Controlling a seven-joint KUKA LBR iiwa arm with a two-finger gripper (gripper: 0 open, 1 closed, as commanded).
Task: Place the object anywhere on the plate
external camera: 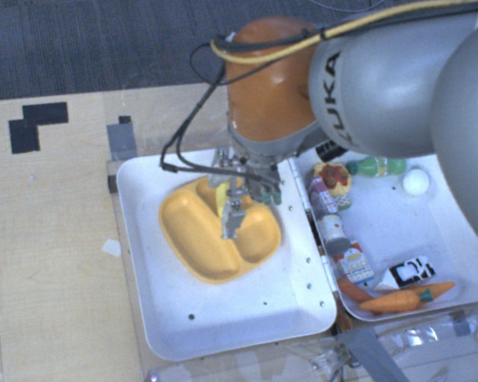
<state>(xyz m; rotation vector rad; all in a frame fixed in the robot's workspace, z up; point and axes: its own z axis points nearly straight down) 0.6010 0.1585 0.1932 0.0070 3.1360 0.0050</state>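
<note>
Object — too hidden to name — cannot be made out at the gripper (234,206), which hangs over the yellow plate (196,231) in the left bin (163,311), so placing looks underway, unconfirmed.

This looks like a robot lab, not a home: a big grey KUKA arm (410,91) with loose cables (186,131) reaches over two white bins (240,327) on a wooden bench (49,283), with black marker shapes (36,126) and grey carpet (110,27) behind
</note>
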